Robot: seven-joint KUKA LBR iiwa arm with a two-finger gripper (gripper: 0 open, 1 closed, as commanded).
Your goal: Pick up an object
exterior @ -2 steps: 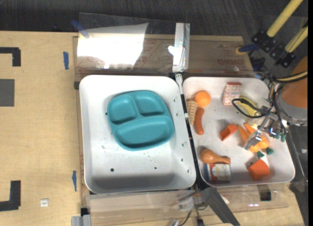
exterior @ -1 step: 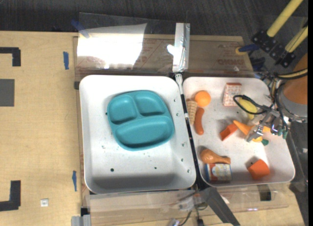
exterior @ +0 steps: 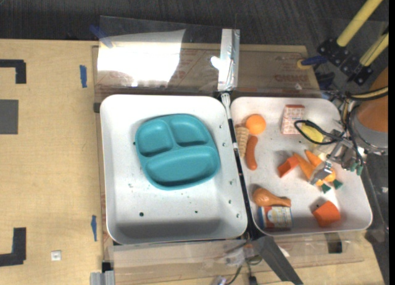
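Fingers (exterior: 322, 174) low in right bin (exterior: 364, 216), touching orange wedge (exterior: 307, 163).

The grey KUKA arm with its broad orange band (exterior: 374, 119) shows as a rounded grey collar under the orange. Below it the wrist narrows into a cluttered head of silvery metal parts, with thin dark cables looping beside it and small green fittings at its side. The slim metal pincer (exterior: 323, 176) ends in pale, narrow fingers.

The teal tray (exterior: 178, 151) looks like smooth matt plastic (lightly sheened); the counter (exterior: 49, 154) looks like plain wood.
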